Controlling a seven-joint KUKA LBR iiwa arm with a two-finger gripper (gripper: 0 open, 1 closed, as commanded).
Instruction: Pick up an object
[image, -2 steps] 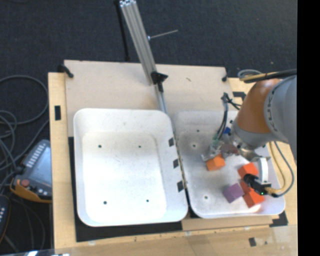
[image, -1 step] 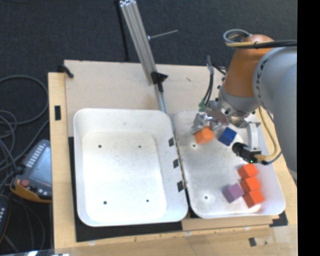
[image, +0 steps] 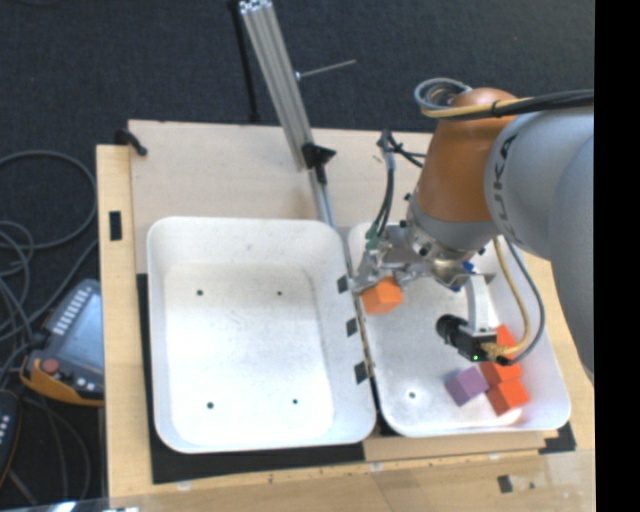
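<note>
Grey arm with orange band (image: 462, 170) enters from 3 o'clock and angles down over the right bin (image: 420, 418). The gripper (image: 383, 272) is at the bin's 10 o'clock corner, right by the rim that meets the left bin (image: 250, 330). An orange cube (image: 381, 297) sits directly at the gripper's tip, at its 6 o'clock and touching it in this view. The cube overlaps the right bin's left rim line. Claw state: cannot tell, the wrist hardware hides it, so it is unclear whether the cube is clamped or just under the tip. Also unclear whether the cube is lifted or resting on the bin floor. Other items in the right bin are clustered at its 4 to 5 o'clock corner, well apart from the gripper. A purple block (image: 463, 385) is there, with a red-orange block (image: 507, 391) just beside it at its 3 o'clock, looks touching. A smaller orange block (image: 503, 340) is at 12 o'clock of that one, partly hidden by robot parts. The two bins sit side by side on the tan bench (image: 220, 170), rims touching. A silver rail (image: 280, 80) slants from 12 o'clock of the view down to the bins' shared top corner. A handheld pendant (image: 70, 340) lies off the bench at 9 o'clock, on dark floor with loose cables (image: 30, 200).
</note>
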